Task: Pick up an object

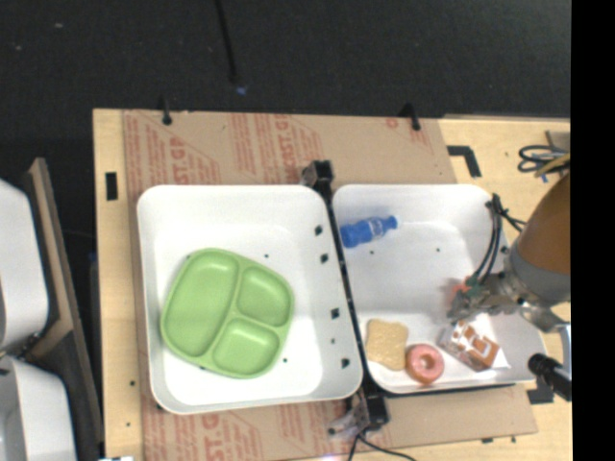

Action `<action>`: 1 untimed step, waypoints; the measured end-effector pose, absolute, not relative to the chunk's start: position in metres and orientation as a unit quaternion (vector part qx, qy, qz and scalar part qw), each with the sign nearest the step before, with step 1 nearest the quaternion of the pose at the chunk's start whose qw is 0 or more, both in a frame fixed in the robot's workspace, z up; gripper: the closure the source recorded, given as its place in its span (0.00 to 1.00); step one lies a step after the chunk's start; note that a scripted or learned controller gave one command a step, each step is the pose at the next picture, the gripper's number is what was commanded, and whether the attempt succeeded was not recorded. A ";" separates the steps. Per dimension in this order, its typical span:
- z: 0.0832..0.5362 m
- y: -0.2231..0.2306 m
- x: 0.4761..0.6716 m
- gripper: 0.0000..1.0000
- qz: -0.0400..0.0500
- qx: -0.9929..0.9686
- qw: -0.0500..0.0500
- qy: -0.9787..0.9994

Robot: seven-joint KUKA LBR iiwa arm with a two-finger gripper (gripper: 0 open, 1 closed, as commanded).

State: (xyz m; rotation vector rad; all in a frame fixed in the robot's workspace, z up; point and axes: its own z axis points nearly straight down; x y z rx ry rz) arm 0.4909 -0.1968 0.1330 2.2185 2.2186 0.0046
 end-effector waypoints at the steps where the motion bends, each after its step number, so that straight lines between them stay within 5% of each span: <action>1: 0.132 -0.197 0.490 0.00 0.001 0.707 0.002 0.707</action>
